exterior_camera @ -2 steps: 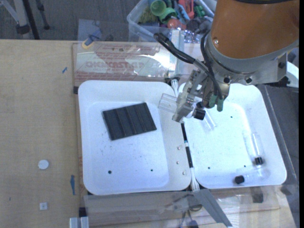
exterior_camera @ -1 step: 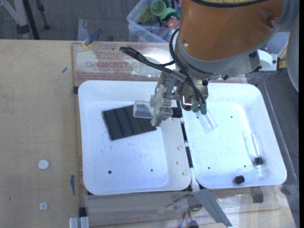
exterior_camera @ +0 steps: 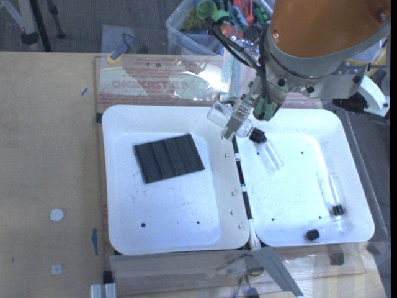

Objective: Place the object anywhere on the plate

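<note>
Your gripper hung just right of the dark plate. I could not tell its grip. A vial lay farther right.

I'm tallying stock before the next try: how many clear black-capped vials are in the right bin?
3. One vial lies near the bin's upper left, just below the gripper; one by the right wall; one along the front edge. The arm may hide more.

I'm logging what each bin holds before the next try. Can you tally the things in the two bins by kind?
Dark ribbed plate: 1, in the left bin.
Clear vials with black caps: 3, in the right bin.
Total: 4
</note>
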`<state>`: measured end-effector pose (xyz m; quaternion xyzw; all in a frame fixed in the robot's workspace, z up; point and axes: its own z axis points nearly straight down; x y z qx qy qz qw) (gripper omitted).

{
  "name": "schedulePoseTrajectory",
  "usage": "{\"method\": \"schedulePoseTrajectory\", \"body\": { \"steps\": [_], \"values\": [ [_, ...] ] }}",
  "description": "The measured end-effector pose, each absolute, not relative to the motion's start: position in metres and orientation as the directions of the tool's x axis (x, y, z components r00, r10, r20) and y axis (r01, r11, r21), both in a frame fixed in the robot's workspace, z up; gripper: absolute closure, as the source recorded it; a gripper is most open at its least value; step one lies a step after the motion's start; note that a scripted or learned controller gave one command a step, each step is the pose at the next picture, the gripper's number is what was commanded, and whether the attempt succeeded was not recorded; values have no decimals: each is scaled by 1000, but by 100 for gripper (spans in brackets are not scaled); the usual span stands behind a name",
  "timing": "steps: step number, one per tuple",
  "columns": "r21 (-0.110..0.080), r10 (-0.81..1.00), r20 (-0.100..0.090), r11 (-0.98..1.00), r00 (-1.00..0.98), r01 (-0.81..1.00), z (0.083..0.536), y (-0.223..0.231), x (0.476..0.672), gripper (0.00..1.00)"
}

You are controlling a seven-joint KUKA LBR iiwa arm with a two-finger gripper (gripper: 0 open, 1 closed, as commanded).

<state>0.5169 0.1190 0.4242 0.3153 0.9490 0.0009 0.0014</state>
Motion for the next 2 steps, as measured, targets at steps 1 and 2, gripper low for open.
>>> {"method": "schedulePoseTrajectory", "body": {
  "steps": [1, 2],
  "values": [
    [1, 419, -1, 908, -908, 419, 436, 82, 490, 100],
    [1, 126, -2, 992, -992, 126, 436, 77, 480, 100]
  ]
}}
